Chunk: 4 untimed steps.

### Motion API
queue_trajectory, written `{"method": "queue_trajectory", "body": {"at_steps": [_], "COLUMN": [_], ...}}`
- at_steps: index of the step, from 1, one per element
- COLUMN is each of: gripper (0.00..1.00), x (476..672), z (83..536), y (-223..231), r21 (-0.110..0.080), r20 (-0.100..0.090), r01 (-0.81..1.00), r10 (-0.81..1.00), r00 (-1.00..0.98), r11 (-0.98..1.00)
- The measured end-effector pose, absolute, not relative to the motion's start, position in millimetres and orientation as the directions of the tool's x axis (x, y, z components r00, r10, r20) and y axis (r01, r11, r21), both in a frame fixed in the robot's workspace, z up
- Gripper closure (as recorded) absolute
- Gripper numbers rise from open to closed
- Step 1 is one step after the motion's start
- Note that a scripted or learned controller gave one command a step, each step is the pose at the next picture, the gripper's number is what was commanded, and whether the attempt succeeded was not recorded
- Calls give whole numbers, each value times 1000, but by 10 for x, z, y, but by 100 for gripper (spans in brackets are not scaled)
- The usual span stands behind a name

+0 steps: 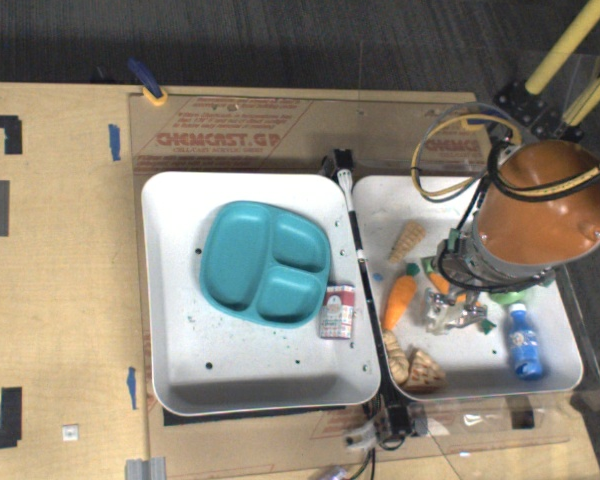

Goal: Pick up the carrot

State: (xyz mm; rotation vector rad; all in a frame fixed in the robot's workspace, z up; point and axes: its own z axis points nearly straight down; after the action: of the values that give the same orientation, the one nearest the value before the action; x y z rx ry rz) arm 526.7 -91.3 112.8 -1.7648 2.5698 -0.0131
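Orange carrot, teal plate, blue bottle (white cap), white bins.

- the carrot lies in the right bin, near its left wall, tilted.
- the gripper hangs just right of the carrot, apart from it, under the orange band.
- a blue bottle lies further right of the carrot; a ridged cone above it; a brown shell-like piece below it.
- left of the carrot, in the left bin: a teal divided tray and a small can.
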Motion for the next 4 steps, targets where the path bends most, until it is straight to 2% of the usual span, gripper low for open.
{"method": "queue_trajectory", "body": {"at_steps": [1,2,3,4], "gripper": [100,0,0,0], "x": [4939,4934,4836,5438], "z": [1857,1850,916,900], "y": [-365,-371,-1104,-1539], "r21": [-6,-4,-13,-13], "r20": [-6,-6,-3,-12], "r01": [-987,-987,-991,-810], "r10": [-987,-987,-991,-811], "r00": [-160,-161,-133,-586], "r11": [160,161,133,586]}}
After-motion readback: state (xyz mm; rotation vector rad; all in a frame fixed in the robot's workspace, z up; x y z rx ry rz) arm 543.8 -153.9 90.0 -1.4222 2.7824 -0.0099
